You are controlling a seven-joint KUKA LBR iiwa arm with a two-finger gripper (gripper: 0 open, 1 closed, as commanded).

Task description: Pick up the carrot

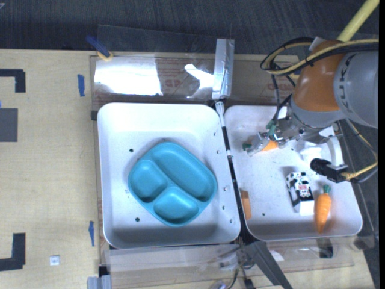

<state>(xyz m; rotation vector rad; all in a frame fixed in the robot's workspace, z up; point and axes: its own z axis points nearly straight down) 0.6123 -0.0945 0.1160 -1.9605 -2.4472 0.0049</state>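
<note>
The carrot [323,210] lies in the right bin [271,218], close to its front right corner, its green top pointing to the far side. My gripper [266,142] hangs over the far left part of that bin, well away from the carrot. A small orange bit [272,145] shows right at the gripper's tip; I cannot tell whether it is held.
A black-and-white toy [299,188] lies just left of the carrot. A thin orange stick [245,203] rests by the right bin's left wall. The left bin [114,131] holds a blue divided plate [172,182]. A black part with cables [328,169] juts over the right bin.
</note>
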